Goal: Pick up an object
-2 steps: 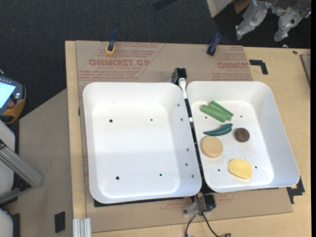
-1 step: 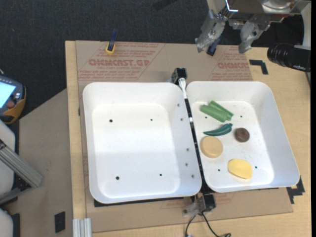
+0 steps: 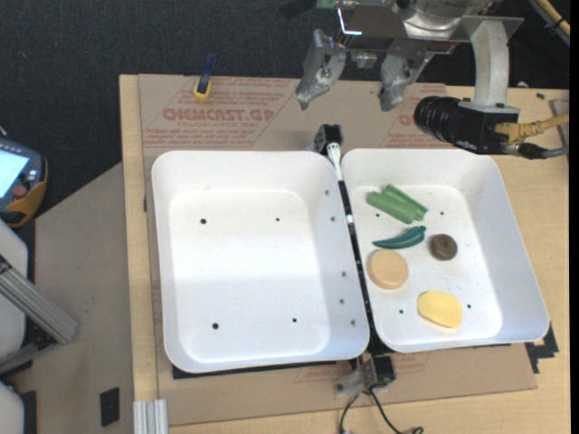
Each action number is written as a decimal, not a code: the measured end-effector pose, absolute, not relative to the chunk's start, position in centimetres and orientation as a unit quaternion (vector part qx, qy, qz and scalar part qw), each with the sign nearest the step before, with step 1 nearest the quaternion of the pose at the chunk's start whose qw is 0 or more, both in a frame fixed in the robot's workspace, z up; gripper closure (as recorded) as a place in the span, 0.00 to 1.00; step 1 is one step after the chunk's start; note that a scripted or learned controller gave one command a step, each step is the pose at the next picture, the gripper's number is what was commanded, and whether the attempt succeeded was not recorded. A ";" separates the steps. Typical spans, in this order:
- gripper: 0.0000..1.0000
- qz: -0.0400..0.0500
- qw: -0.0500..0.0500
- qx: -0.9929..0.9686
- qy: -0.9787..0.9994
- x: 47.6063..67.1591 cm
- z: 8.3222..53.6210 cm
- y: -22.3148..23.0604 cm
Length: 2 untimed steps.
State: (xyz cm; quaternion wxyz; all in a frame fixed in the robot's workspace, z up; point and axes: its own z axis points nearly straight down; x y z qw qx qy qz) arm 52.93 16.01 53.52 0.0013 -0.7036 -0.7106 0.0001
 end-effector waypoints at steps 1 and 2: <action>0.00 0.001 0.001 -0.707 -0.707 53.1 53.5 15.5; 0.00 0.000 0.001 -0.704 -0.710 48.1 53.6 22.8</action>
